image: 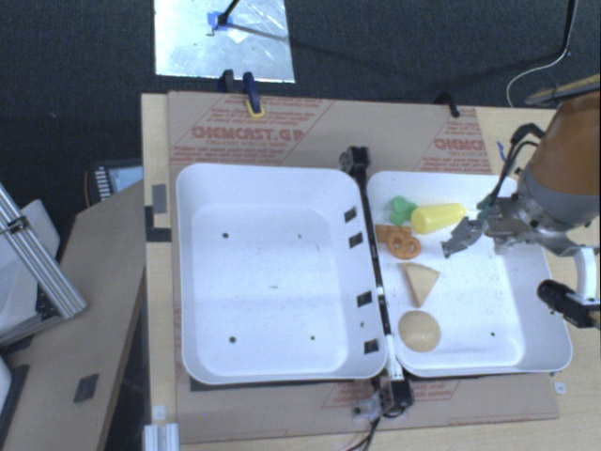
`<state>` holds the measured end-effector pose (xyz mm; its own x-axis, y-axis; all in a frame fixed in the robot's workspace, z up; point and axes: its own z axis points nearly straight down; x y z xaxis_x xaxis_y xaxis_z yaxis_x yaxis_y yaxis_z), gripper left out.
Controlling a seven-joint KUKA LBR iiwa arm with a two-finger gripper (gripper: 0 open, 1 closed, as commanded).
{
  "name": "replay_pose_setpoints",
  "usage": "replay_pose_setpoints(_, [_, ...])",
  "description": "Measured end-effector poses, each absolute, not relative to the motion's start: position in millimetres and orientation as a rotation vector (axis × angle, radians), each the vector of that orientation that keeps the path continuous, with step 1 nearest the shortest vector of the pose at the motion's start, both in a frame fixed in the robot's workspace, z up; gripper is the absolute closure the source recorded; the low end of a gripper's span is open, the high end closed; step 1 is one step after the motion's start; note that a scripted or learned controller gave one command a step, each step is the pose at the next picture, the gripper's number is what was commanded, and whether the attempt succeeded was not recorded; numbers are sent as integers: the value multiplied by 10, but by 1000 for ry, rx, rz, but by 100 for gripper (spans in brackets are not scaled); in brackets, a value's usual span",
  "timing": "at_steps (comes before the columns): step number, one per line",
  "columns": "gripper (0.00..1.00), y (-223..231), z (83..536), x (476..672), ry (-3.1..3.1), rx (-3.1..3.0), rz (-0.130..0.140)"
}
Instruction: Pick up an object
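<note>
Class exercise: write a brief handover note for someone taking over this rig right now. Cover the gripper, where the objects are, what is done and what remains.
Gripper: over the right bin, just right of the yellow object; nothing seen between its fingers.
Objects, all in the right bin's left half: green piece, yellow object, orange pretzel-shaped piece, tan wedge, round tan ball.
Left bin: no objects.
Done: nothing picked yet.
Left: grasp and lift one object; the yellow one is nearest.

Yellow block, green piece, orange pretzel, tan wedge, tan ball in right bin.
</note>
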<state>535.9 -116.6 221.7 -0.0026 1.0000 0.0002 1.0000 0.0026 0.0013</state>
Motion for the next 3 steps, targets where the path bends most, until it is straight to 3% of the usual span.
replay_pose_setpoints(1, [100,-1165,2326,5369,2225,2215,5])
replay_pose_setpoints(2, [100,-267,3237,5633,2232,2200,17])
replay_pose_setpoints(3, [100,259,3678,4937,2232,2211,5])
